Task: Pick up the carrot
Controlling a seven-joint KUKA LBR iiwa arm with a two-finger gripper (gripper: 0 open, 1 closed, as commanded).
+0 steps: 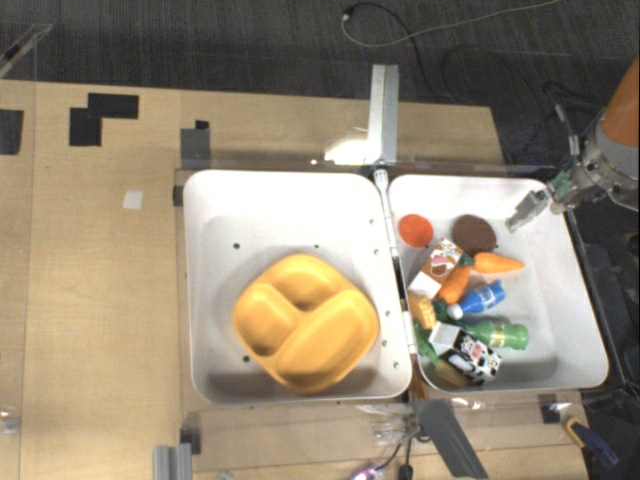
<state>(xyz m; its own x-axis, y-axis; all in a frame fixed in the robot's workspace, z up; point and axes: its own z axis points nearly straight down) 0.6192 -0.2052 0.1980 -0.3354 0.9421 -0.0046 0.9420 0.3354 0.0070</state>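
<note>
The carrot [497, 263] is a small orange tapered piece lying flat in the right bin [575, 308], its point toward the right. It rests just below a brown round item [473, 233] and beside an orange oblong item [455, 283]. My gripper [527, 210] hangs over the bin's upper right part, up and to the right of the carrot and apart from it. Nothing shows in its grasp. The arm's orange band [622, 108] is at the right edge.
A red tomato-like ball [415, 230], a blue bottle [480, 298], a green bottle [497, 334] and a cow-patterned carton [470, 356] crowd the right bin's left half. A yellow divided plate [305, 320] lies in the left bin [215, 268].
</note>
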